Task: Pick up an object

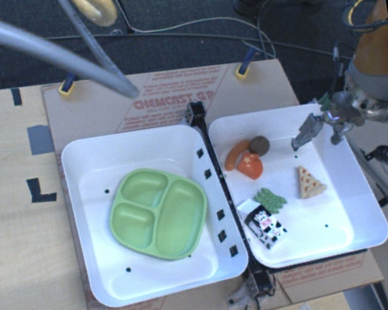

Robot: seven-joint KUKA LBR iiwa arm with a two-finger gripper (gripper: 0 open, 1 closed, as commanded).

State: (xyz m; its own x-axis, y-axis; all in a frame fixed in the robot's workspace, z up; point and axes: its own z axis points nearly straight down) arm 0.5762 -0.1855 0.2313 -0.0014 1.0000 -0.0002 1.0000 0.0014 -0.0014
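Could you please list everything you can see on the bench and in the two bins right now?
Bins: two, white, side by side on the bench.
Plate: one, green, with compartments, in the left bin.
Sausage-like toy: one, orange, upper left of the right bin.
Round brown piece: one, touching the sausage's end.
Red piece: one, just below the sausage.
Leafy piece: one, green, middle of the right bin.
Black-and-white block: one, below the leafy piece.
Pizza slice toy: one, tan, right of centre.
Cardboard sheet: one, under the bins.
Gripper: one, grey, over the right bin's upper right.
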